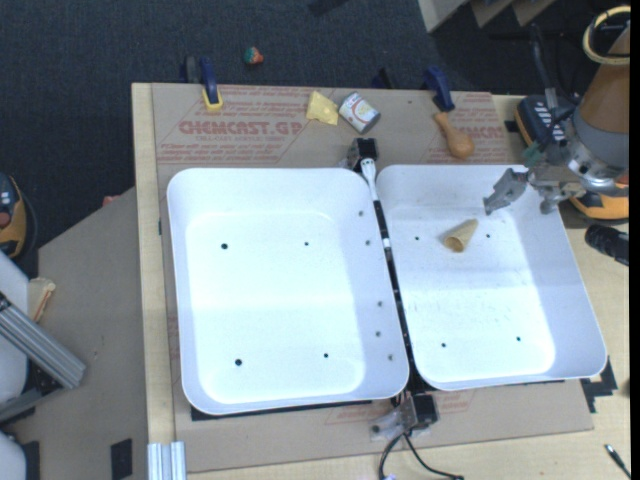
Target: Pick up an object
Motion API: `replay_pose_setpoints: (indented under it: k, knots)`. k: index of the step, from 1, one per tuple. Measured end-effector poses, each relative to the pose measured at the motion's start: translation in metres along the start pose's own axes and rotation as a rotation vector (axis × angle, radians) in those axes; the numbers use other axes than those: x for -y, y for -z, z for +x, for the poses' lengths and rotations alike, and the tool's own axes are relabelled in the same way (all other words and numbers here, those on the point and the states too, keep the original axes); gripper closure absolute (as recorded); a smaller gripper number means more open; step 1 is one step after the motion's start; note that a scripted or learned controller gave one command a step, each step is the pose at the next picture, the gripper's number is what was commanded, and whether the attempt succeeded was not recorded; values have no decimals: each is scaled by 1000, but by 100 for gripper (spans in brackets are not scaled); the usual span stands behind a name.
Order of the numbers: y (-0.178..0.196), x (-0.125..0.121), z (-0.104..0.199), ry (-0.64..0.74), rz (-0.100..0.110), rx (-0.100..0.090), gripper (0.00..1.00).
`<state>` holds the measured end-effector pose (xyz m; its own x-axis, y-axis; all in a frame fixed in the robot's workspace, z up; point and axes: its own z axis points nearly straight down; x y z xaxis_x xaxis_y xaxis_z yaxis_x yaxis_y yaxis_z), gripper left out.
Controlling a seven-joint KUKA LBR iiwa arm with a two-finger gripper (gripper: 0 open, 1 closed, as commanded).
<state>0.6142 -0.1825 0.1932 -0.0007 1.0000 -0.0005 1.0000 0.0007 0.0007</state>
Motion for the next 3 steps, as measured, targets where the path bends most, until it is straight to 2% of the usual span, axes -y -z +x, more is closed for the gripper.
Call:
replay_pose_setpoints:
  k: [1, 2, 3]
  knots:
    - [-27, -16, 16, 2, 4, -2, 0]
    - [57, 28, -43, -6, -7, 6, 0]
    - [-115, 21, -31, 2, 5, -10, 0]
